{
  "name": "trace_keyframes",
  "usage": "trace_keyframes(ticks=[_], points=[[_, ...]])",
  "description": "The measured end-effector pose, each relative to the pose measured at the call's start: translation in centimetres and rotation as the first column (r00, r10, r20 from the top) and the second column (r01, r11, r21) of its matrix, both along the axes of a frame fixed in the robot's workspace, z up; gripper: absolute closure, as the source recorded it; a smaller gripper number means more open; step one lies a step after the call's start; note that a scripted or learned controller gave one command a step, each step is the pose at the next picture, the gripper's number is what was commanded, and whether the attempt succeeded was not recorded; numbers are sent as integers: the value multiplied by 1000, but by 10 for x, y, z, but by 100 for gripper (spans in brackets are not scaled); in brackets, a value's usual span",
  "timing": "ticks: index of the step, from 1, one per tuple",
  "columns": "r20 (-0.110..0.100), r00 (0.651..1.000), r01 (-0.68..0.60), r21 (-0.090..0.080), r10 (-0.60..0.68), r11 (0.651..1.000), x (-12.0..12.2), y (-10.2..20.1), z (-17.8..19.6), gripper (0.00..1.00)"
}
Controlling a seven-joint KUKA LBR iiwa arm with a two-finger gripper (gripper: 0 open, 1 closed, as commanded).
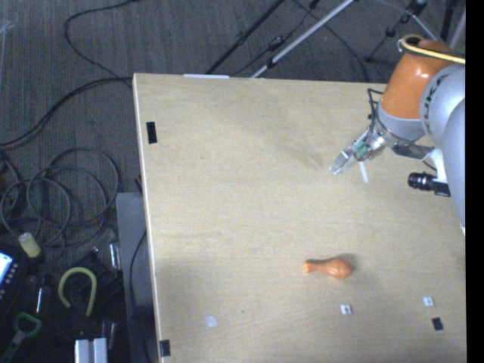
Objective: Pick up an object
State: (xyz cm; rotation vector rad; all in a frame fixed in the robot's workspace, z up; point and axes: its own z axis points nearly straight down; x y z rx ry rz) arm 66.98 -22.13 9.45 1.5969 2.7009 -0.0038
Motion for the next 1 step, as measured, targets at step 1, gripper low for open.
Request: trace_keyframes(ticks=[1], points=[[0,999,36,4,-36,999,-1,66,71,100]])
